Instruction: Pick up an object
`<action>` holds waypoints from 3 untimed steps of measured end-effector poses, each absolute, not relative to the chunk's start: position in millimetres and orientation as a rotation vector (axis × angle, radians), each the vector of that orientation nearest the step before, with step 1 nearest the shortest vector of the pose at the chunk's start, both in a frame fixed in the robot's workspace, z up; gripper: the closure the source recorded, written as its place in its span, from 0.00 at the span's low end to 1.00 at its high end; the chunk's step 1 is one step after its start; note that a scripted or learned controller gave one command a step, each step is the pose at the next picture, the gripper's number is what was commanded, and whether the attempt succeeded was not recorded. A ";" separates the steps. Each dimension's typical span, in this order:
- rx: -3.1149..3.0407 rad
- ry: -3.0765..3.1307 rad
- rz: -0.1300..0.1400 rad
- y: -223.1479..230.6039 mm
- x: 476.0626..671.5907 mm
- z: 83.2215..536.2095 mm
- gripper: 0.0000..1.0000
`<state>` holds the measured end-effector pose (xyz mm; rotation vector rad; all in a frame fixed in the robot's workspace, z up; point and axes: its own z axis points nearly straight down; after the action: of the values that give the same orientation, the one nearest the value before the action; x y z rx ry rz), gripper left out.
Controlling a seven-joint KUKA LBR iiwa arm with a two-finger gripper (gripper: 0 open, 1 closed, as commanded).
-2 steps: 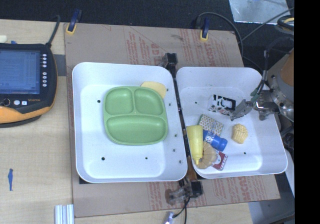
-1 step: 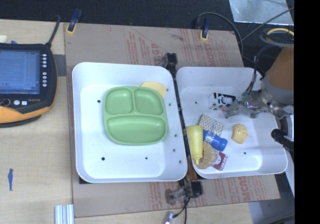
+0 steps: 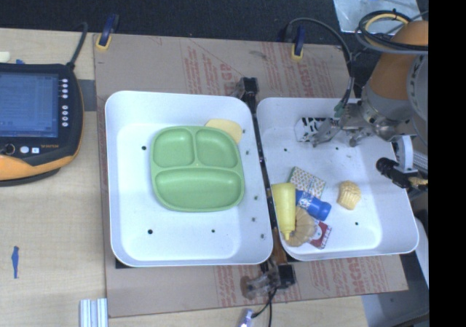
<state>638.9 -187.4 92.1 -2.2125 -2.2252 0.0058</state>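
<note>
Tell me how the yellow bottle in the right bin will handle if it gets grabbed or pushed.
The yellow bottle lies on its side with a rounded body, so a push would probably roll it. It looks like smooth plastic, likely slippery. It touches the blue-capped item and the bin wall, so neighbours may shift too.

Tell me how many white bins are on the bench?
2. The left bin holds a green divided plate; the right bin, touching it, holds small items under the gripper.
</note>
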 end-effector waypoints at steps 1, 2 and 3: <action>-2.187 -2.205 0.025 -210.1 651.0 90.3 0.00; -2.189 -2.208 0.027 -211.2 650.9 89.4 0.00; -2.216 -2.225 0.005 -183.0 561.8 147.9 0.00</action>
<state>561.8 -183.0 147.9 -2.2157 -2.2247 0.0048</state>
